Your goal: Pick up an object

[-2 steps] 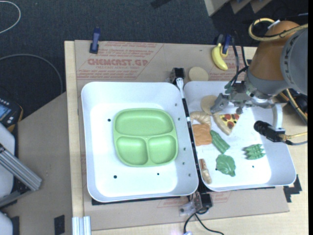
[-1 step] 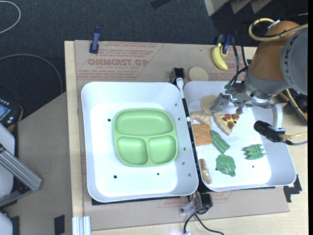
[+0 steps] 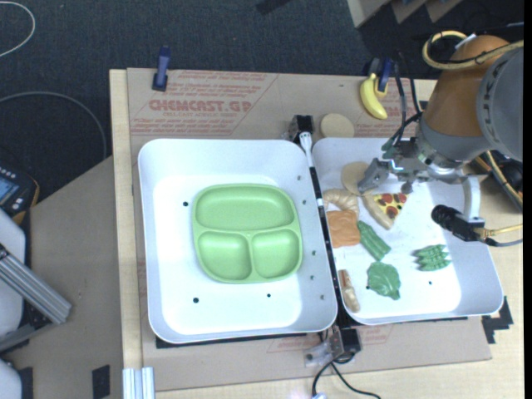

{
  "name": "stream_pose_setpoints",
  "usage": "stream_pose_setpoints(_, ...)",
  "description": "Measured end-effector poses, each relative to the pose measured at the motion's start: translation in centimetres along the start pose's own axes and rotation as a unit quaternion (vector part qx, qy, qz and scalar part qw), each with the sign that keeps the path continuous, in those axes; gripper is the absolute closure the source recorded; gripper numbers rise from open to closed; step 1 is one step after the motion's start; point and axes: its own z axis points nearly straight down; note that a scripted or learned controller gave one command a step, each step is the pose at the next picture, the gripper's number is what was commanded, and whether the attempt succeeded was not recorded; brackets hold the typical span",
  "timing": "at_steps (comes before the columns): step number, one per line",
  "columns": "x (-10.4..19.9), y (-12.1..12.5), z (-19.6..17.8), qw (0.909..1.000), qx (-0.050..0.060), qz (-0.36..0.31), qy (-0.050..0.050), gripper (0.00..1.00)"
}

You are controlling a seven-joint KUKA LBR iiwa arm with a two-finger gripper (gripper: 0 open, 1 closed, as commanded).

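Two white bins sit side by side on the table (image 3: 75,223). The left bin (image 3: 158,223), well off to the hand's left, holds a green divided plate (image 3: 247,231) with three compartments. The right bin (image 3: 478,277) carries the toy food: a pizza slice (image 3: 387,208), a bread roll (image 3: 338,199), an orange slab (image 3: 342,227), a green pea pod (image 3: 373,242), a leafy green piece (image 3: 384,279), a bunch of green beans (image 3: 431,258) and a small brown strip (image 3: 348,289) by the bin's near-left edge. The hand (image 3: 389,175) hangs over the bin's far part, the pizza slice just below it, the roll off to its lower left. Whether its fingers are spread or pressed together, I can't tell from up here. The arm (image 3: 465,98) comes in from the right, orange band up top, wrist tipped down. A toy banana (image 3: 373,96) lies on the table beyond the bin.
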Motion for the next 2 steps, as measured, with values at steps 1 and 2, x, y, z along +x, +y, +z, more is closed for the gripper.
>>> stream_pose_setpoints(1, 0.00, 0.00, 0.00, 1.0000, 0.000, 0.000, 0.000, 0.00)
stream_pose_setpoints(2, 0.00, 0.00, 0.00, 1.0000, 0.000, 0.000, 0.000, 0.00)
